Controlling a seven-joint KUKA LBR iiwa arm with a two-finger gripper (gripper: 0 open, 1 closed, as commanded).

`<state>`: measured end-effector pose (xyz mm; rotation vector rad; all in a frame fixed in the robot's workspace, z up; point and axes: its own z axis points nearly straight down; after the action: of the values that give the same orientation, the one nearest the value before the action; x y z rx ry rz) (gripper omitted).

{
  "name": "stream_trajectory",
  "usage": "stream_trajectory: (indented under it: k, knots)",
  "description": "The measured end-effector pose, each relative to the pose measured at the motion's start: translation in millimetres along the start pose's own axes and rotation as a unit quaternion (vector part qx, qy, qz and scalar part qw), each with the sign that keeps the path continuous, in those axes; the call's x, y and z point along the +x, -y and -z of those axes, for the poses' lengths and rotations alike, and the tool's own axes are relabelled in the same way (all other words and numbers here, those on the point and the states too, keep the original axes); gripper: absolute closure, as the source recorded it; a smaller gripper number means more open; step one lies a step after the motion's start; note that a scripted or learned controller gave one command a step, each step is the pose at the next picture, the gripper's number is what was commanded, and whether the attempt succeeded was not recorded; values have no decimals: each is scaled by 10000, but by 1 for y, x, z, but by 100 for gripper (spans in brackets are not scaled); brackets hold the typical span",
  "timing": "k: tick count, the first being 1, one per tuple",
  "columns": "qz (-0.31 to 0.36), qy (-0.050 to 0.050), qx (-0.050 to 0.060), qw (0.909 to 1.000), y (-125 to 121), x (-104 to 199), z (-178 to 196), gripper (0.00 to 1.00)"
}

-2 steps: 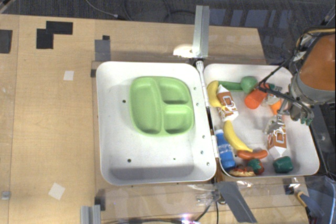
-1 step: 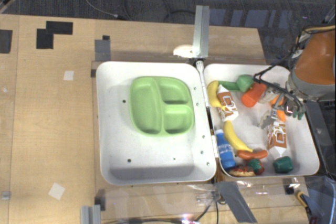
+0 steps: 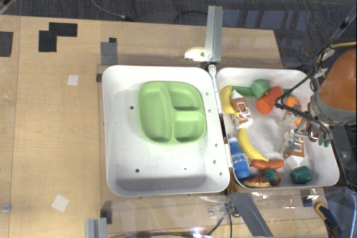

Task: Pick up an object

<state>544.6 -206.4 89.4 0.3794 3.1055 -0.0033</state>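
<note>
— What is lying under the gripper [image 3: 294,141]?
— A small white and orange carton [image 3: 297,146], sitting in the right bin [image 3: 330,167] near its right wall, just above a green block [image 3: 300,175].
— Are the fingers gripping it?
— I cannot tell how they are standing.
— And around it?
— A banana [image 3: 249,144] is lying left of it; a green divided tray [image 3: 170,111] is resting in the left bin [image 3: 120,136].

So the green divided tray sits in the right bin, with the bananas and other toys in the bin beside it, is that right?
Not quite: the camera view shows the green divided tray in the left bin. The bananas and other toys lie in the right bin beside it.
</note>
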Motion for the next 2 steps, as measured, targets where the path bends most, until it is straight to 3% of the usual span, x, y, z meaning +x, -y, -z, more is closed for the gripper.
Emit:
stream_trajectory:
  k: [1, 2]
  knots:
    - [-37, 20, -10, 10000, 9, 42, 1, 0]
    - [152, 44, 15, 9999, -3, 54, 2, 0]
